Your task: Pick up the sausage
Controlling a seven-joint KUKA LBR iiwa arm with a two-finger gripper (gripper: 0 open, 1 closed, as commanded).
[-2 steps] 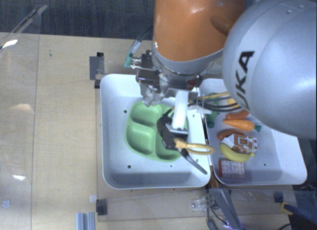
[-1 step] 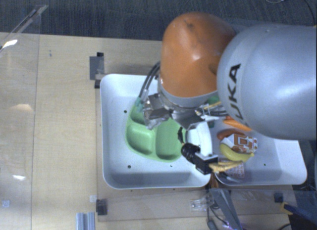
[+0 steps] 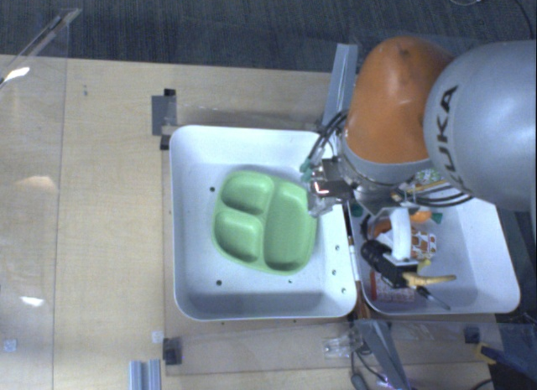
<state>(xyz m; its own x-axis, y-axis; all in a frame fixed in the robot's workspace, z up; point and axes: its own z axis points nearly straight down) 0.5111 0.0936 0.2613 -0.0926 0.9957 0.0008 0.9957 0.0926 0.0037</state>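
Right bin (image 3: 495, 283) largely hidden beneath arm (image 3: 436, 103).
Sausage indistinguishable among clutter; green divided tray (image 3: 264, 222) in left bin (image 3: 193, 212).

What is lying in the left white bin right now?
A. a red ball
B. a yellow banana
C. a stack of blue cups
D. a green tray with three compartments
D: the left bin holds a pale green tray divided into three hollows, two small ones on its left and one long one on its right, lying flat near the bin's right wall.
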